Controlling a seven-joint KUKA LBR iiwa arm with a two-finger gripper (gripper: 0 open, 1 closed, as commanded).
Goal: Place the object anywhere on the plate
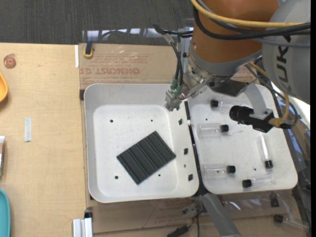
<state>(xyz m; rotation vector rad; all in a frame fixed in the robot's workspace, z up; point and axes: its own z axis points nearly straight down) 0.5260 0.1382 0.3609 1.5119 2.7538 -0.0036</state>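
Desk (44, 132): pale wood, left of the bins, nearest edge at the bottom of the view.
Left bin (143, 197): shallow, white, rounded corners, a few small dark holes in its floor.
Plate (146, 157): dark grey rectangular slab with raised ribs running along its length; it lies flat and turned at a slant in the near half of the left bin, apart from every wall.
Right bin (232, 190): white, just beside the left bin, sharing the middle wall.
Vials (256, 181): five small clear tubes with black caps, all lying on their sides in the right bin, well apart from one another and from the plate; two near the front rim, one by the right wall, two further back.
Jaws: at the arm's tip, low over the far end of the middle wall; whether wide or narrow cannot be told, and no vial is seen in them.
Arm (232, 14): orange band, grey body, looming over the far right bin.
Cardboard (123, 68): flat sheet behind the bins.
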